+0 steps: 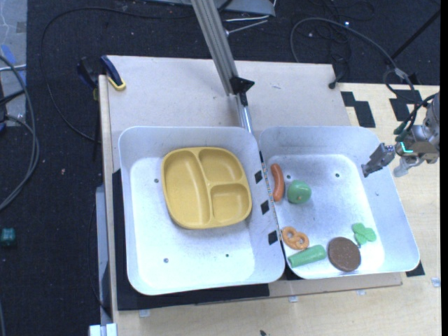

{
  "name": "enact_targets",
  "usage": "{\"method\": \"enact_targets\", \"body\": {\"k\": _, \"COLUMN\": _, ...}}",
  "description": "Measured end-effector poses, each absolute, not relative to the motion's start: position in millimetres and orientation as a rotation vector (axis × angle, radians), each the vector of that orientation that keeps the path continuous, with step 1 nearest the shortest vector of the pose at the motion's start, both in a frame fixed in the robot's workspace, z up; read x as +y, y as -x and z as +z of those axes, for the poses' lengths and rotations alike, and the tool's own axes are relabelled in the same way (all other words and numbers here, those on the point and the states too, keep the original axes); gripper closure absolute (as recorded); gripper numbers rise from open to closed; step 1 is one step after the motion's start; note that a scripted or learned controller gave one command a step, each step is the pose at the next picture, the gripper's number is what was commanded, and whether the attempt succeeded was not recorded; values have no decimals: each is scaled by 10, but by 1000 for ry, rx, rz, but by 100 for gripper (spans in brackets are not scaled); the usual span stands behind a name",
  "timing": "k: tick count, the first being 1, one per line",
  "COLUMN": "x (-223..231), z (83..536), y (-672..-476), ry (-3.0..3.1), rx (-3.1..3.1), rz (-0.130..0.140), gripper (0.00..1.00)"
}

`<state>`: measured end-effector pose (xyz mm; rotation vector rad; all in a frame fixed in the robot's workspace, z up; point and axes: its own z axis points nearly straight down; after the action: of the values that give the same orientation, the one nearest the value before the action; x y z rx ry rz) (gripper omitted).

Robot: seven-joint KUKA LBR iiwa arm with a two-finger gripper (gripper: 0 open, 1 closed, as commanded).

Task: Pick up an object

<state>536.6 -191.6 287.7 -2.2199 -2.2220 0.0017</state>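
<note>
Jaws' state unclear, at right bin (392, 187) rim, round brown cookie (344, 253) inside

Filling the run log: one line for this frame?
pincer: over right bin's right rim, holding nothing | right bin: sausage, pretzel, brown disc | left bin: yellow tray

A pale wooden table (175, 89) fills the middle of the frame, set against dark floor. Two shallow white bins rest on it side by side, touching along their inner edges: the left bin (140, 243) at lower centre-left, the right bin (392, 208) at lower right. Near the table's upper left corner lies a small blue-and-yellow tool (112, 73). A grey metal pole (213, 33) slants down from the top centre to the table just above where the bins meet.
</note>
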Motion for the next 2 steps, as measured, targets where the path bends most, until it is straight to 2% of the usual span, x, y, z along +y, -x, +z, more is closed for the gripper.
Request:
{"method": "enact_targets", "body": {"k": 1, "x": -1917, "z": 2882, "y": -5369, "ry": 2220, "rx": -2223, "rz": 1, "gripper": 0}}
{"method": "enact_targets", "body": {"k": 2, "x": -1979, "z": 2332, "y": -5442, "ry": 2220, "rx": -2218, "rz": 5, "gripper": 0}}
